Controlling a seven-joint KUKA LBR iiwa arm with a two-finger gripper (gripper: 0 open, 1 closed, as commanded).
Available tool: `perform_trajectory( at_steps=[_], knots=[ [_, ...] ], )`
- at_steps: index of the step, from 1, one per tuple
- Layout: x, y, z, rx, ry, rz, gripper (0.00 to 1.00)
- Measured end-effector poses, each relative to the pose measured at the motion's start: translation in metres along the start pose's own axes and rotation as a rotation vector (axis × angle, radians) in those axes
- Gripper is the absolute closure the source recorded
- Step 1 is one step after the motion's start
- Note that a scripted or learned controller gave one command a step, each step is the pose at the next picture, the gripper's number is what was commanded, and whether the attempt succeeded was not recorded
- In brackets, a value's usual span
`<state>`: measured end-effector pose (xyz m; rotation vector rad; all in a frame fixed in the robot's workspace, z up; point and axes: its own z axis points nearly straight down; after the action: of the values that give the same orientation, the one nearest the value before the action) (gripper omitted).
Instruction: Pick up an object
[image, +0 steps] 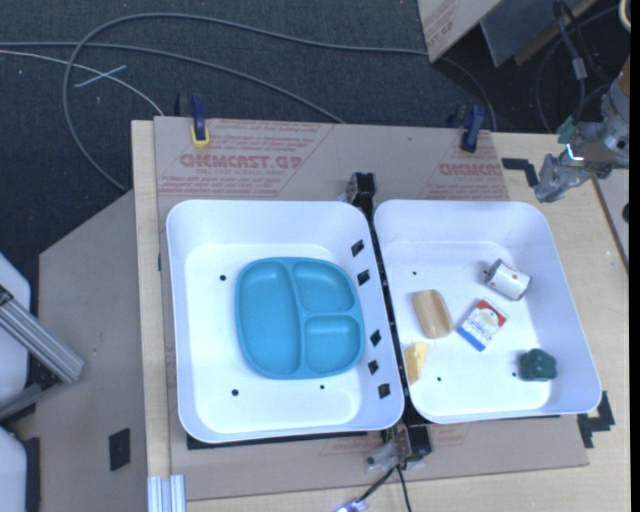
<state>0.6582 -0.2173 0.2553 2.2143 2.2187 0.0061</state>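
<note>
fixed overhead camera, slanted down, both bins (190, 290) framed

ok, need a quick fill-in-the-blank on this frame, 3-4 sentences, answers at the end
1. The blue divided plate lies in the ____ bin.
2. The plate has ____ compartments.
3. The dark green object sits in the right bin's ____ right corner, as the camera sees it.
4. The pincer hangs outside the right bin, past its ____ right corner.

Missing words: left; three; near; far
</note>
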Motion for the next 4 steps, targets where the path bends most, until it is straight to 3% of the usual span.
perform_trajectory(
  at_steps=[1, 3, 4],
  knots=[
    [0.000, 0.001, -0.018, 0.003, 0.000, 0.001, 1.00],
    [0.089, -0.028, -0.020, 0.009, 0.005, -0.003, 1.00],
    [0.148, -0.045, -0.003, 0.012, 0.006, -0.004, 1.00]
  ],
)
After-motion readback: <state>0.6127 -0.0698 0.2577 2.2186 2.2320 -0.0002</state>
